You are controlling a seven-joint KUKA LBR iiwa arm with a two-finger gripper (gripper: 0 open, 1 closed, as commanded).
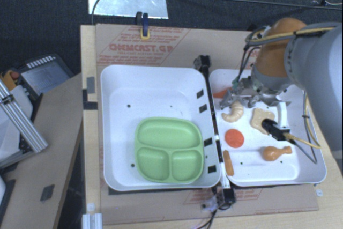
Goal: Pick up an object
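The gripper [243, 98] hangs low at the back of the right bin [257, 170], right over a pale curl [233, 112] that lies near the divider. How far open it is I cannot tell, since the wrist and its own metal blur together from this angle, and nothing can be seen held in it. The curl looks the likeliest target, and it sits on the bin floor, seemingly just under the gripper's left edge rather than square beneath it. That offset is the main risk: a close that catches one end of a curved piece would likely squeeze it sideways and come up with nothing. The crowding adds to it. A tan slab [260, 117] lies just beside the curl, a red disc [234, 138] sits near in front and a small red bit [218, 94] behind, so a descent a little off line could land on a neighbour or shove two things together. The drumstick [275, 153] and orange stick [228, 162] lie farther forward, out of harm's way, as does the green plate [169, 147] in the left bin [144, 91]. The wall by the divider is close too, so a nudge could pin the curl against it.
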